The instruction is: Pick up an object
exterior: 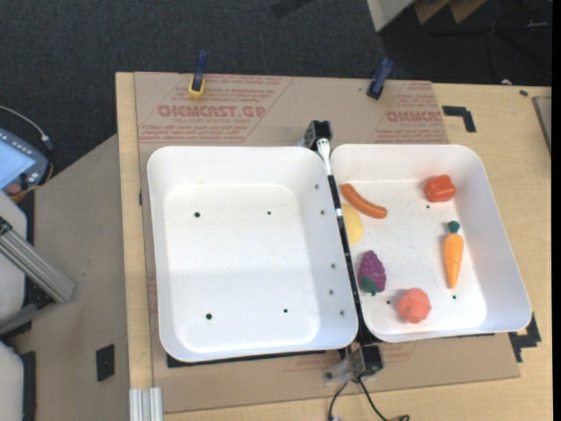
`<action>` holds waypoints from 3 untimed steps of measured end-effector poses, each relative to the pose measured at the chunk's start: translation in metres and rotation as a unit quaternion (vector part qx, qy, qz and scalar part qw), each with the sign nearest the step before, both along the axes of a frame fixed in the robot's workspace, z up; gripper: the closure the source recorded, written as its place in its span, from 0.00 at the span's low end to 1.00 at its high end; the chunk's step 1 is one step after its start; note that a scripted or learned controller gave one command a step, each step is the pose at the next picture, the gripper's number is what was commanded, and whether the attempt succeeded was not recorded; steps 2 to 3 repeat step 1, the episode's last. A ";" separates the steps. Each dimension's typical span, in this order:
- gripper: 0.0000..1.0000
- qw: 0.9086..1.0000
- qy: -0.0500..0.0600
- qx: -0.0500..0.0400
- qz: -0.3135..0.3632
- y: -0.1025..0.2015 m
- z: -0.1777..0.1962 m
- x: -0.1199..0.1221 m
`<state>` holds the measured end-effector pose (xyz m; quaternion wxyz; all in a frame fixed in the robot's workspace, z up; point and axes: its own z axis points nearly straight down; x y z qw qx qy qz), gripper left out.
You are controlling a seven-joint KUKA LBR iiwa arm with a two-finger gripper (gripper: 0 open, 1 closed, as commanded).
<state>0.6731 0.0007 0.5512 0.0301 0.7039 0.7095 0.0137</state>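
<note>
With every toy lying loose in the right bin (500, 261), nothing is picked.
Carrot (452, 257), sausage (364, 201), grapes (372, 271) wait; the gripper's state cannot be told.

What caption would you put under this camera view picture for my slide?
Toy orange carrot, red pepper, purple grapes, orange sausage and pink strawberry wait in the right white bin.

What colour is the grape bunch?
Purple: the grape bunch, clearest in the camera view.
</note>
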 end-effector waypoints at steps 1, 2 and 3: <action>1.00 1.000 -0.003 -0.001 0.000 0.000 0.011 0.000; 1.00 1.000 -0.003 -0.001 0.000 0.000 0.011 0.000; 1.00 1.000 -0.003 -0.001 0.000 0.000 0.011 0.000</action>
